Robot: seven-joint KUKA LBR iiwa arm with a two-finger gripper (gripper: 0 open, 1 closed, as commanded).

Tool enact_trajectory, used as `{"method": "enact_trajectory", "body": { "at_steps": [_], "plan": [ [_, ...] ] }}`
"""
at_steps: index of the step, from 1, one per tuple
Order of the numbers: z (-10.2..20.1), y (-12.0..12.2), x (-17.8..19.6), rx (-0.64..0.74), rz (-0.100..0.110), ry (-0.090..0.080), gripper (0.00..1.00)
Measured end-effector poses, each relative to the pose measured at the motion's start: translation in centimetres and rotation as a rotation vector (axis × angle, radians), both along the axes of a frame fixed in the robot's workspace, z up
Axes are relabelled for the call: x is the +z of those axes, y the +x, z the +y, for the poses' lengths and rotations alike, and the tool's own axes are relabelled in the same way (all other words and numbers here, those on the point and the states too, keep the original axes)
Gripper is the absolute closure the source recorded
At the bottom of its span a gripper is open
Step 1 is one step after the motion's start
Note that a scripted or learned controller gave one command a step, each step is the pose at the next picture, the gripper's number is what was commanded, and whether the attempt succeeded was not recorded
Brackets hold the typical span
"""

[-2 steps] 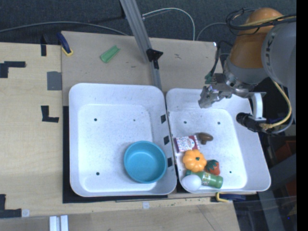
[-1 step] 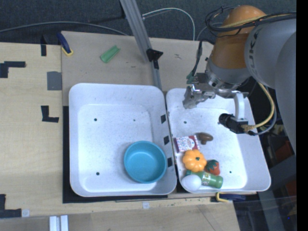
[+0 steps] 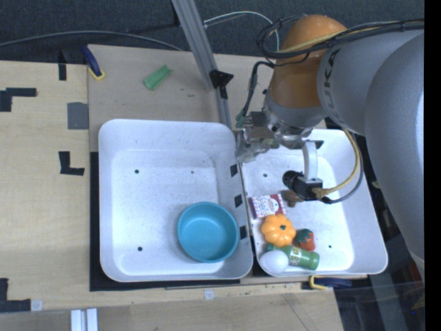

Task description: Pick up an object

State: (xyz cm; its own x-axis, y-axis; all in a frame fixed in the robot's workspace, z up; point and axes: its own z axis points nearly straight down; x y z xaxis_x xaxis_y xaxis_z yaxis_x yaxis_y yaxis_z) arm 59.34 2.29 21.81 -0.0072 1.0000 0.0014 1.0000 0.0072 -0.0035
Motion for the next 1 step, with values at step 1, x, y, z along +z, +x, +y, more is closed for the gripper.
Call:
{"method": "enact_trajectory", "body": {
  "at_steps": [1],
  "plan": [
    [5.42,-1.47,-0.49,0.000,0.001,0.000,1.00]
  ]
}}
